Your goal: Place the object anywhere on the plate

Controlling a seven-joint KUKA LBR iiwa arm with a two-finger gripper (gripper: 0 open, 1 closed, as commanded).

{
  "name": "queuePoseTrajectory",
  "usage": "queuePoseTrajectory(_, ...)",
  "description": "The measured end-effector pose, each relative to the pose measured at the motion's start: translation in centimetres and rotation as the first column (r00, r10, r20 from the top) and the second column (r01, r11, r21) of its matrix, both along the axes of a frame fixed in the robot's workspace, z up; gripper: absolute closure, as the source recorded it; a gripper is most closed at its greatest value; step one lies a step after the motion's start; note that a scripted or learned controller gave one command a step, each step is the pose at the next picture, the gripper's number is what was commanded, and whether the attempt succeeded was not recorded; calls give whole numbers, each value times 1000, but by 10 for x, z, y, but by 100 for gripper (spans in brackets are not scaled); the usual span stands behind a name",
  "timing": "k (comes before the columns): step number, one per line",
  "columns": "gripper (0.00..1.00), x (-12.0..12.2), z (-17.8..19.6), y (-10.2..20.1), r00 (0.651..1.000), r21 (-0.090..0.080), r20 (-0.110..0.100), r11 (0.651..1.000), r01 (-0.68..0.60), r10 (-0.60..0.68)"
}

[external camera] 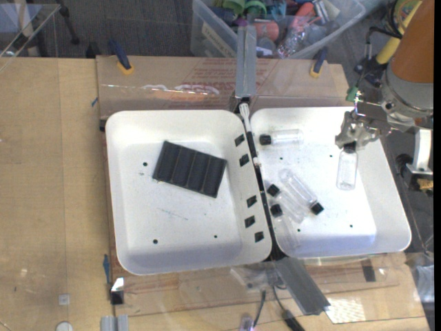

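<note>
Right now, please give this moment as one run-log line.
gripper: above right bin, at clear vial | grasp: unclear | plate: in left bin

A robotics lab, by the look of it: a wooden bench [41, 185] carries two white bins [124, 254] taped and clamped in place, and a clear tub of mixed plastic toys and bottles [275, 5] sits behind, left of the gripper [355, 138].

A ridged plate [189, 169] is seen in the left bin [131, 250]; vials [300, 196] are scattered at 3 o'clock in the right bin [386, 236].
</note>
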State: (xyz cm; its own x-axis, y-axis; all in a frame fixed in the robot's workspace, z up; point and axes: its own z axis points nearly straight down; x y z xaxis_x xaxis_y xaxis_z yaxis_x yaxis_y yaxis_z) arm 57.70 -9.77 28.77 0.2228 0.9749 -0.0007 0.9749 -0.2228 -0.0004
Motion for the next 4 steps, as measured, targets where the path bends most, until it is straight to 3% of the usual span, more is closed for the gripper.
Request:
queuePoseTrajectory(1, 0, 0, 0, 0, 1000, 0, 0, 1000, 0, 0)
queuePoseTrajectory(2, 100, 1, 10, 0, 1000, -1, 1, 1000, -2, 2)
queuePoseTrajectory(3, 100, -21, 54, -45, 909, 0, 1, 909, 417, -417)
queuePoseTrajectory(4, 100, -59, 101, -89, 830, -1, 1, 830, 558, -558)
